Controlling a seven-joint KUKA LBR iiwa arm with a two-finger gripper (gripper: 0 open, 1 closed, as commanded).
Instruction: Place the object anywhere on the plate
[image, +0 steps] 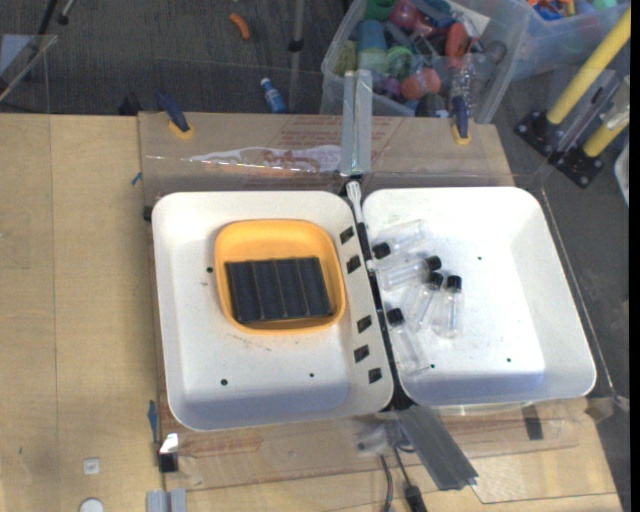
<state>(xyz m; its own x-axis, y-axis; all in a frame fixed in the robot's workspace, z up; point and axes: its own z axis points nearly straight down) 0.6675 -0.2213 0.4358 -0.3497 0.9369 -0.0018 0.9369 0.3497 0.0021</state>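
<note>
Camera view gives us 2 white bins: clear vials with black caps (420, 285) lie heaped against the right bin's (520, 350) left wall, awaiting pickup. Left bin (190, 370) centres the orange plate (280, 236), carrying a black ribbed block (278, 290).

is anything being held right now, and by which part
Nothing is seen held. The clear vials with black caps lie loose in the right bin, and the yellow plate sits in the left bin.

wooden bench (70, 300), toy-filled clear tub (430, 50) behind
</note>
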